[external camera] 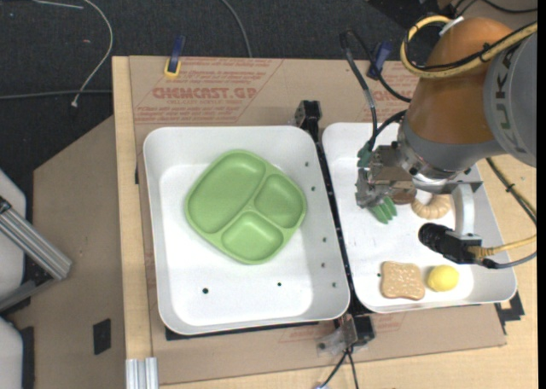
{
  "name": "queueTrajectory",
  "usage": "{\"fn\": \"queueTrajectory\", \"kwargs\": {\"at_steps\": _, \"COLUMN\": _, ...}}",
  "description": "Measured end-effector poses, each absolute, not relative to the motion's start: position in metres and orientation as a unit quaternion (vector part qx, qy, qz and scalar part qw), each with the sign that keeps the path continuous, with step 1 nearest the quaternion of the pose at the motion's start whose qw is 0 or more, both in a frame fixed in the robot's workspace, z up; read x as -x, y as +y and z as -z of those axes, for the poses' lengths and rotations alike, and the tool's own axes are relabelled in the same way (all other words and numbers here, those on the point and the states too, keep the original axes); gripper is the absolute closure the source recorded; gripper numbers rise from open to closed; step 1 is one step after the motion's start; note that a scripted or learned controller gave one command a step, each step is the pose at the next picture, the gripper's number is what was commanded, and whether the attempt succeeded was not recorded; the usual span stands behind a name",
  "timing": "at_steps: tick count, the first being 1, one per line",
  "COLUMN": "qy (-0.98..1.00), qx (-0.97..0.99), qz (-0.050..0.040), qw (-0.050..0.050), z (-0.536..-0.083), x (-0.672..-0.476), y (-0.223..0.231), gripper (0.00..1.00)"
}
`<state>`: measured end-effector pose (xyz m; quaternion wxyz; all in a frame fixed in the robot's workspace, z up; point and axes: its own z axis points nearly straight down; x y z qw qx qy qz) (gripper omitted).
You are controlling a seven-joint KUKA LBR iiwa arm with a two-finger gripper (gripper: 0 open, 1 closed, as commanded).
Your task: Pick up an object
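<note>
Two shallow white bins sat side by side on the tabletop. The left bin (171, 285) held one green three-compartment plastic plate (246, 206). The right bin (358, 276) held four things: a green ridged item (384, 210), perhaps a toy vegetable, just below the pincer (374, 193); a tan ring-shaped piece (432, 206); a brown cracker-like square (402, 280); and a yellow ball (442, 278) near the front edge.

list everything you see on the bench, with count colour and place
bins: 2, white, side by side on the bench
divided plate: 1, green, in the left bin
cracker: 1, tan, front of the right bin
lemon: 1, yellow, beside the cracker
green object: 1, green, right bin, at the gripper
beige object: 1, right bin, partly under the arm
arm: 1, grey and orange, over the right bin
gripper: 1, above the green object
</note>
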<state>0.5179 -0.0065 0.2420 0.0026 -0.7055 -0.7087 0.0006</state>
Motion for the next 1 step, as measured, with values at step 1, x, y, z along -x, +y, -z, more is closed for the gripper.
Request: {"fn": "queueTrajectory", "kwargs": {"at_steps": 1, "qy": -0.708, "qx": 0.706, "qz": -0.0007, "qw": 0.002, "z": -0.2306, "x": -0.507, "y": 0.0526, "gripper": 1.0}}
